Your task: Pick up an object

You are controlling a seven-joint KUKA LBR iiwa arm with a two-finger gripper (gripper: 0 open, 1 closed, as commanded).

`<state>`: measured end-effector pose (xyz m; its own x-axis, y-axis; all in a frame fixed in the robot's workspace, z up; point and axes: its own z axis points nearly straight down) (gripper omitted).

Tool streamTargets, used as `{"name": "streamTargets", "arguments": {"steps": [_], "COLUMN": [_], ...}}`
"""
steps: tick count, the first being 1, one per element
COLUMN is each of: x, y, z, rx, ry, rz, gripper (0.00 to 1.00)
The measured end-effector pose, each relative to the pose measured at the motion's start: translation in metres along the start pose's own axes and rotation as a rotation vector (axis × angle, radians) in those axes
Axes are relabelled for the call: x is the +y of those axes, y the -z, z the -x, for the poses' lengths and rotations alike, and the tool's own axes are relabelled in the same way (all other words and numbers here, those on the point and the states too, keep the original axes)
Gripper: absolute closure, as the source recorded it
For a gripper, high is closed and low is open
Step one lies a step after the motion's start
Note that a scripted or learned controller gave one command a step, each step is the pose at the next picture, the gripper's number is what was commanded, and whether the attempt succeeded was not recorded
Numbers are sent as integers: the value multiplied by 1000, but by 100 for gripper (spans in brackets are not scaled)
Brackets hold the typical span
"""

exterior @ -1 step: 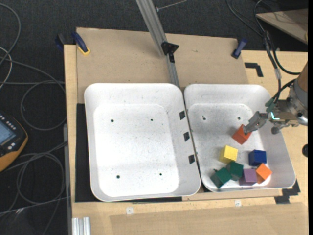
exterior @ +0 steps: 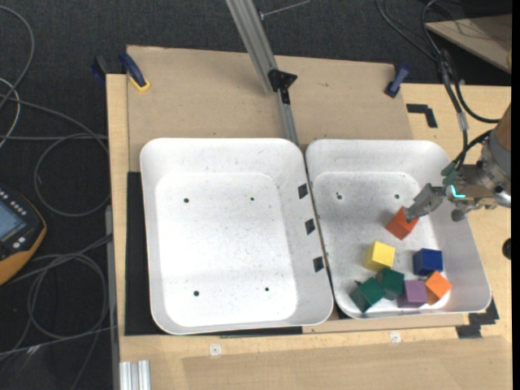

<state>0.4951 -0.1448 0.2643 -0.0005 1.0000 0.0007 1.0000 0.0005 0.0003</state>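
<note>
Closest to me, at the near end of the right bin [exterior: 470, 260], sits a huddle of blocks: two green blocks [exterior: 382, 287], a purple block [exterior: 414, 292] and an orange block [exterior: 438, 283] along the front wall, with a yellow block [exterior: 379, 255] and a blue block [exterior: 427, 261] just behind them.

The claw [exterior: 424, 202] reaches in from the right, low over the middle of that bin, its tip slanting down toward a red block [exterior: 400, 223]. The tip meets the block's upper right corner, or sits just beside it; from here I cannot say which. I cannot tell either whether the claw is released or clenched, so I would not call the block held. The red block stands tilted and apart from the others, with bare floor between it and the yellow one.

Beyond that, the left bin [exterior: 219, 242] lies alongside, across the shared rim.

To my eye this is the grasping step: the claw has settled on the red block as its target but has not yet lifted it. Next it needs to get squarely over the block, grip it on opposite faces and rise straight up. The tilt is the worry, since a block standing on an edge could squirt sideways as the claw grips it.
</note>
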Motion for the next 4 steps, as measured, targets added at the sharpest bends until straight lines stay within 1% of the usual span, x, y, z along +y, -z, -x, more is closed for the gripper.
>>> {"name": "streamTargets", "arguments": {"steps": [1,2,3,4], "x": [0,0,-1,1], "y": [-62,-122,-167,-154], "z": [5,-3,-4,-4], "rx": [2,3,2,1], "ry": [-1,0,-1,1], "rz": [-8,-8,-4,1], "gripper": [0,0,0,100]}}
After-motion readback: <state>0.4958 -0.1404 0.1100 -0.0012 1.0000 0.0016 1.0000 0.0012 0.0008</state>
